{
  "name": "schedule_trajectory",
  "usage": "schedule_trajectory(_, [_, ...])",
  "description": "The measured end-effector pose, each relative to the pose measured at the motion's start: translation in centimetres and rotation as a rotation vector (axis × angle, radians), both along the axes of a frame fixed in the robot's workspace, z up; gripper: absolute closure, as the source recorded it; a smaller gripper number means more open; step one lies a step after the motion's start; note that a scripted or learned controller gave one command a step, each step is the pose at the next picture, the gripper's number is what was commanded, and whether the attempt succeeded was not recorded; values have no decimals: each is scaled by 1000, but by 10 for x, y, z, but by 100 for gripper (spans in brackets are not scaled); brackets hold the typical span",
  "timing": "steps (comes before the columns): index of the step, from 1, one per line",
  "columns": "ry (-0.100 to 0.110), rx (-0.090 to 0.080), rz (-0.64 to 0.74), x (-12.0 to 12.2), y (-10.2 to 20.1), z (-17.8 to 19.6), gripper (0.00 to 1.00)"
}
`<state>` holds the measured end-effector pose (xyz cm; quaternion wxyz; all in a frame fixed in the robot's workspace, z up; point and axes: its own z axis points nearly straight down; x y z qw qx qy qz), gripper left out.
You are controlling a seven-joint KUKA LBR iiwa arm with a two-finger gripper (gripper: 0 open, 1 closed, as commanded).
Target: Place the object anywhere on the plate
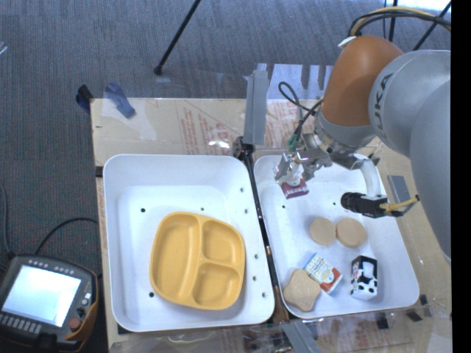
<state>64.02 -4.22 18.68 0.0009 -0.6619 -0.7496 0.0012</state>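
A yellow divided plate (pixel 197 259) lies in the left white bin (pixel 132 175). My gripper (pixel 291 173) hangs over the far left part of the right bin (pixel 394 252), close to the wall between the two bins. A small maroon and pink object (pixel 296 190) sits directly under the gripper's tip. Whether it is gripped or lying on the bin floor is unclear from this angle. The plate has nothing on it.
In the right bin lie two round tan biscuits (pixel 322 231) (pixel 351 232), a bread slice (pixel 302 290), a small orange and white carton (pixel 323 273) and a black and white cow-patterned cup (pixel 363 277). A black cylinder (pixel 362 203) juts from the arm's side.
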Motion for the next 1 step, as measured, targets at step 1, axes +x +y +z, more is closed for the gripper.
schedule_trajectory(1, [2, 1, -44, -61, 43, 0, 100])
